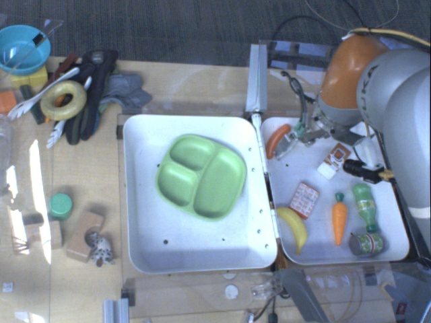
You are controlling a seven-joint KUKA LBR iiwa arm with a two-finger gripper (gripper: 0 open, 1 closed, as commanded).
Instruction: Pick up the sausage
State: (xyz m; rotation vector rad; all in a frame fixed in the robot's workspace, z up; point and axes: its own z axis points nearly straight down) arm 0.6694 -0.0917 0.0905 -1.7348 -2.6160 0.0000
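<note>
Sausage (277, 140) lies tilted at the right bin's (397, 254) 11 o'clock corner, against the wall. Gripper (293, 140) sits low just at its 3 o'clock, likely lining up a grasp; can't tell jaw state. Corner limits finger room.

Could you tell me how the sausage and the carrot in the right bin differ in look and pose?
The sausage is plain orange-red with rounded ends; the carrot is brighter orange, tapers to a point and has a green top. The sausage lies slanted against the bin's far left wall, right beside the gripper; the carrot lies near the front, pointing toward the front edge, away from the gripper. Both are small elongated toy foods in the right bin.
</note>
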